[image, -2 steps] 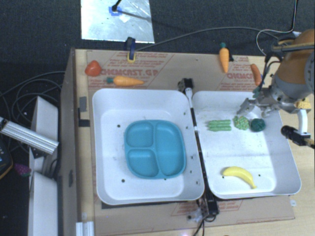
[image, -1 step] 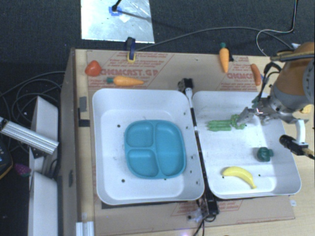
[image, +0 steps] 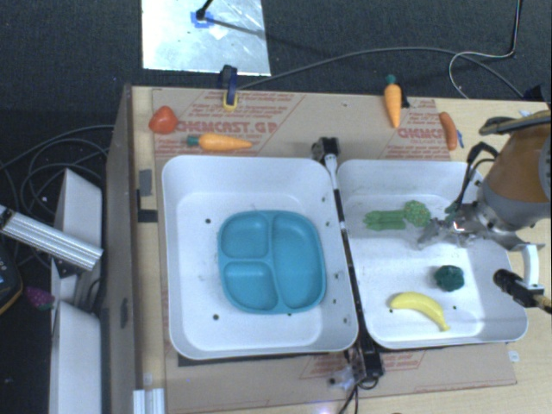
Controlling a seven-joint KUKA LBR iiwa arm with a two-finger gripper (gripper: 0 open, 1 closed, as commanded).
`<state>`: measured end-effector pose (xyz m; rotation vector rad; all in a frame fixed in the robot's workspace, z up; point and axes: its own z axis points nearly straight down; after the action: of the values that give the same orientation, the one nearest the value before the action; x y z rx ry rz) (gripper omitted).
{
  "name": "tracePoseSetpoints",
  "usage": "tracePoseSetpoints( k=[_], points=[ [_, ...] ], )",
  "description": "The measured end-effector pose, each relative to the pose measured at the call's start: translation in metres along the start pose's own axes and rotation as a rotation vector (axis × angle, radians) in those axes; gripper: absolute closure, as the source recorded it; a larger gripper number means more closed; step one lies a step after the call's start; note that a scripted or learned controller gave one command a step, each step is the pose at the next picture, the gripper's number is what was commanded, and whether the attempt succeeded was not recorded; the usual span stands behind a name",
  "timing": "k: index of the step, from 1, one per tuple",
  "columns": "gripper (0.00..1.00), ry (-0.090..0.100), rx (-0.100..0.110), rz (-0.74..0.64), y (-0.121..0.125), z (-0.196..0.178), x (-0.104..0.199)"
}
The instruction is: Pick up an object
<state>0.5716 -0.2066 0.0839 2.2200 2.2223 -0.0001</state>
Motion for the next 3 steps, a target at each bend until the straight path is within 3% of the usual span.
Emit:
tracePoseSetpoints(
  k=[1,2,3],
  points=[
    [0.00,0.001,0.000,0.000,-0.058,0.000,0.032],
    [0.00,0.000,-0.001,0.000,-0.085,0.000,0.025],
    [1.00,0.000,-0.004,-0.001,-0.083,-0.011,0.025]
  ],
)
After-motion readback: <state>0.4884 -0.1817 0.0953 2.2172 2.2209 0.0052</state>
